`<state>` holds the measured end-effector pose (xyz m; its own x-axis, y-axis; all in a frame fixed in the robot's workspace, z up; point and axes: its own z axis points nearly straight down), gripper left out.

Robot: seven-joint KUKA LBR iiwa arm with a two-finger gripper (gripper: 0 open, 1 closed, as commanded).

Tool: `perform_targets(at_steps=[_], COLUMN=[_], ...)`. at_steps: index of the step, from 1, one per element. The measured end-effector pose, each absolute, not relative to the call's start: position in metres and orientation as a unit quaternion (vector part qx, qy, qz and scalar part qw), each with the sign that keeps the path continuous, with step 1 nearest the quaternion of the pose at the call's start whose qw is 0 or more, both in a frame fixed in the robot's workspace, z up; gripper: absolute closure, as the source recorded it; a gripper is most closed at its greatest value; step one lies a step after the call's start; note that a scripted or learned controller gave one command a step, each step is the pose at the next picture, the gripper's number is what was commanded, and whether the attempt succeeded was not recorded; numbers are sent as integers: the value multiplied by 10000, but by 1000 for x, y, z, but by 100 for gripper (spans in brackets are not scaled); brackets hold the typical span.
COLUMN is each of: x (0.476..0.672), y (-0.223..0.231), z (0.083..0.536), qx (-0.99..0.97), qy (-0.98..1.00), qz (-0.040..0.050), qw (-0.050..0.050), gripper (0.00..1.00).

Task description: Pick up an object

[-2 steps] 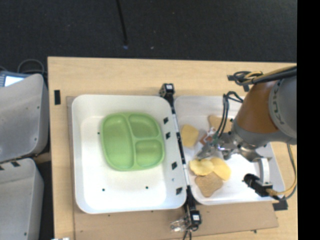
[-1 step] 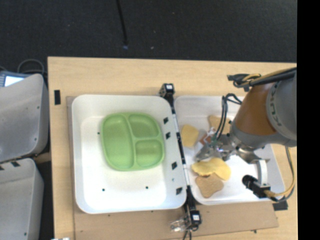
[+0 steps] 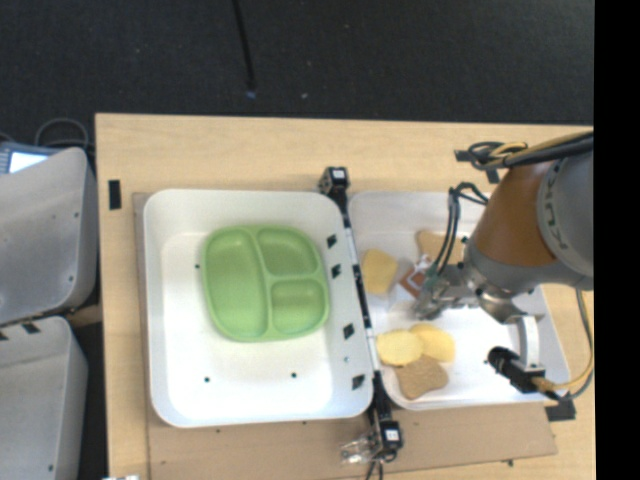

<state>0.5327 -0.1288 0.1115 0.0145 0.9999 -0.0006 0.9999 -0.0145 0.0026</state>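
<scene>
You've got the gripper (image 3: pixel 432 298) low in the right bin (image 3: pixel 400 212) – near yellow food pieces (image 3: pixel 415 345); can't tell fingers' state. Green tray (image 3: pixel 266 282) in left bin (image 3: pixel 170 368).

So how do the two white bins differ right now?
The left bin carries a green divided plate lying flat, while the right bin carries several small yellow and tan pieces. The arm and its claw hang over the right bin, not the left bin. Both bins are shallow, white and sit side by side.
</scene>
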Motion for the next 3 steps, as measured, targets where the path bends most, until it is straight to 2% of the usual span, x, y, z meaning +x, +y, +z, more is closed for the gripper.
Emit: perform_targets(at_steps=[1,3], x=[537,540], y=[-129,-136], z=[175,263], qx=[7060,7059], qy=[7082,7083], qz=[17,17], qw=[30,30], gripper=[100,100])
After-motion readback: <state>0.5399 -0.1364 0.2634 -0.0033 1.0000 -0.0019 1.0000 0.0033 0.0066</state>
